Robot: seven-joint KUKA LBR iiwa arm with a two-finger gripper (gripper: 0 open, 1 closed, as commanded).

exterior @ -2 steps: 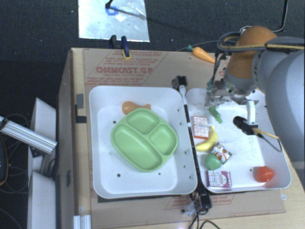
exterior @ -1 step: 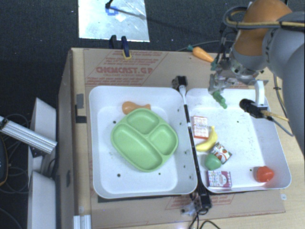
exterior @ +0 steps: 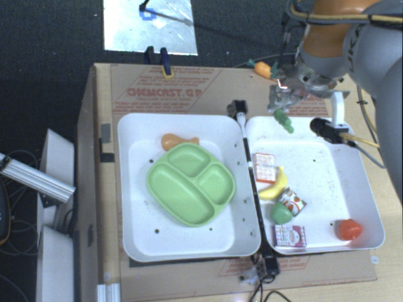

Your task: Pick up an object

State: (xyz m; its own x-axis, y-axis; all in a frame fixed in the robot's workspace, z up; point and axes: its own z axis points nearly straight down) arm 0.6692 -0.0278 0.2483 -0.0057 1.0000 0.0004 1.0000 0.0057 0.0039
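Observation:
My gripper (exterior: 279, 106) hangs over the far left corner of the right bin (exterior: 371, 206), under the grey arm with its orange band. A small green oblong object (exterior: 285, 123) sticks out just below the fingertips and looks pinched between them, lifted off the bin floor. On that bin's floor near the divider lie a red-and-white carton (exterior: 264, 167), a yellow banana (exterior: 276, 185), a small red-and-white can (exterior: 292, 201), a green ball (exterior: 281, 214) and a pink-and-white box (exterior: 289, 236). A red tomato-like thing (exterior: 349, 229) sits in the near right corner.
The left bin (exterior: 135, 231) holds a green divided plate (exterior: 191, 183) with an orange piece (exterior: 177, 141) behind it. An orange carrot-like item (exterior: 263, 69) lies on the board beyond the bins. The right bin's middle and far right floor are bare.

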